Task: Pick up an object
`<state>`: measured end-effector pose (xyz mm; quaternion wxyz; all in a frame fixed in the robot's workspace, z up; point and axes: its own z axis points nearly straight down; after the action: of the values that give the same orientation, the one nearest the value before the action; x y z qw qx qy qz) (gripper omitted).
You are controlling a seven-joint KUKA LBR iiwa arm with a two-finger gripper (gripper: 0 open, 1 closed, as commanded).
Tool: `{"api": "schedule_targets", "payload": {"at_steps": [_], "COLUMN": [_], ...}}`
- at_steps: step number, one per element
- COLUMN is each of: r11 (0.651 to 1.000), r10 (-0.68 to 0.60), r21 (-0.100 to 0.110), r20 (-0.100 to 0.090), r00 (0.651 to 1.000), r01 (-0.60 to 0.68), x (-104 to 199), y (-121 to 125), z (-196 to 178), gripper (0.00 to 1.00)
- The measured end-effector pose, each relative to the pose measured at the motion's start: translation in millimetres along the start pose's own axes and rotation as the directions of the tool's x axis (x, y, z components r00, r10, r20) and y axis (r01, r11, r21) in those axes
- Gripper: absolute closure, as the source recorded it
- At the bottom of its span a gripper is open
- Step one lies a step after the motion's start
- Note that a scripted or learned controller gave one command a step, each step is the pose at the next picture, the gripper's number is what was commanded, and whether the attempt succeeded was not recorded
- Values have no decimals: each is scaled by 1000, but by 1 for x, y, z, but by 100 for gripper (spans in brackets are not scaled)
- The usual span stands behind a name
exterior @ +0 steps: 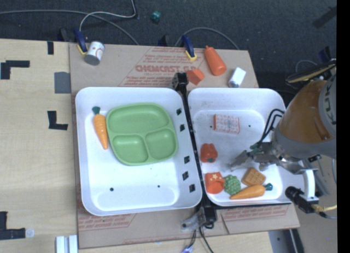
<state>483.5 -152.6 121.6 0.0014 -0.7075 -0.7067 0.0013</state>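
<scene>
My gripper hangs low over the right bin, just above and left of a tan cracker. It looks open, with nothing between its fingers. Along the bin's front lie an orange carrot, a green broccoli piece and a red-orange piece. A red pepper sits to the gripper's left, apart from it. A pale card with red print lies further back on the bin floor.
The left bin holds a green divided plate and a second carrot. Behind the bins on the cardboard lie an orange bottle shape, an orange block, a white cube and a small can.
</scene>
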Motion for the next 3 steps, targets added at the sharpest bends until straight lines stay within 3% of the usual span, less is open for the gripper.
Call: {"api": "schedule_targets", "payload": {"at_steps": [1,2,3], "r11": [1000,1000,1000], "r10": [-2,-2,-2], "r21": [-3,-10,-7], "r20": [-2,1,0], "r00": [1000,1000,1000], "r01": [2,2,2], "x": [-24,-24,-24], "y": [1,3,2], "z": [36,24,25], "gripper": [0,100,0]}}
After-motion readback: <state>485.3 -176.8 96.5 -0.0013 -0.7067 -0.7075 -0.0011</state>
